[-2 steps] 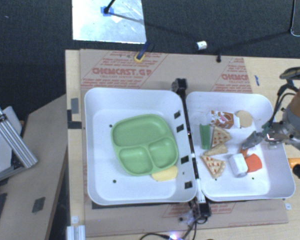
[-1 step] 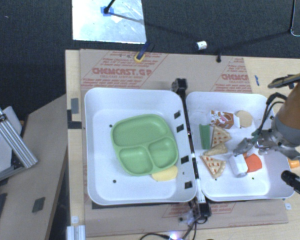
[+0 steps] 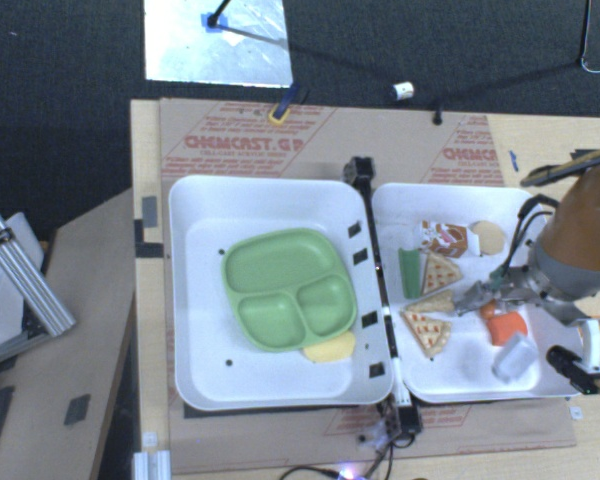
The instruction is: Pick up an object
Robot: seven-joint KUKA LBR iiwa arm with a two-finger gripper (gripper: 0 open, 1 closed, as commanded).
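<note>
The right bin [image 3: 480, 392] holds several toy food pieces. My gripper [image 3: 470, 299] reaches in from the right and hangs low over the bin's middle. It sits between the upper waffle wedge [image 3: 440, 272] and the lower waffle wedge [image 3: 429, 330]. An orange piece [image 3: 505, 325] lies just to its right, partly under the wrist. A green block [image 3: 410, 271] stands left of the upper waffle. A brown and white packet [image 3: 445, 238] and a round tan cookie [image 3: 488, 237] lie at the back. A pale grey piece [image 3: 514, 356] rests at the front right.
The left bin [image 3: 195, 298] carries a green divided plate [image 3: 288, 288] with a yellow piece [image 3: 330, 348] at its front edge. A black divider with clips [image 3: 372, 268] runs between the bins. A shiny sheet [image 3: 218, 28] lies on the floor behind the bench.
</note>
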